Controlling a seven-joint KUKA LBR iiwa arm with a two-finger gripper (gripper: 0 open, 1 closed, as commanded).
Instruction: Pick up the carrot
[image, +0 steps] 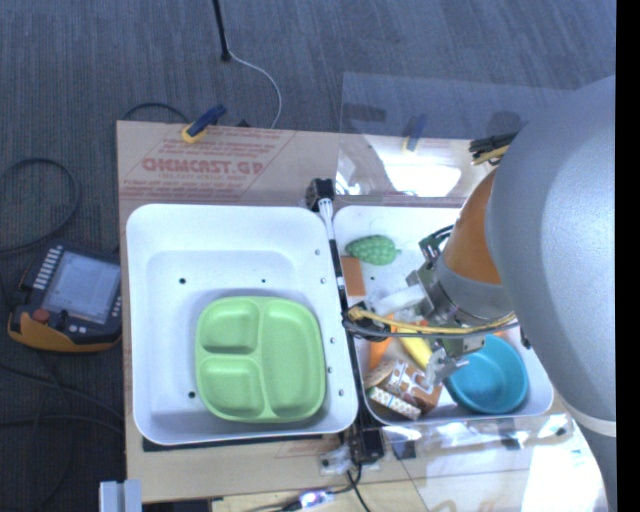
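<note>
1. Where the floor lies left of the bench, a handheld pendant (65, 300) with a grey screen and an orange rim rests among black cables, well apart from both bins.
2. Next to the right, the left bin (165, 235) holds a green divided plate (262, 358) lying flat toward its near side; nothing rests in the plate's compartments.
3. Across the black divider, the right bin (440, 218) holds the clutter: a green knobbly item (372, 249) at its far left, a brown-and-white packet (402, 390) near the front edge, a yellow piece (415, 351) beside it, and a blue bowl (490, 378) at the near right.
4. An orange strip that I take to be the carrot (352, 277) lies along that bin's left wall, just right of the divider, with more orange showing near the yellow piece; how much of it belongs to one thing is unclear.
5. Further right, the arm (565, 230) hangs low over the right bin and hides much of it. The gripper (432, 318) sits among cables at the bin's middle, and whether it is spread or closed I cannot tell; nothing shows gripped.
6. By my judgement, the pickup is not yet done: the carrot lies in the bin, so grasp and lift remain.
</note>
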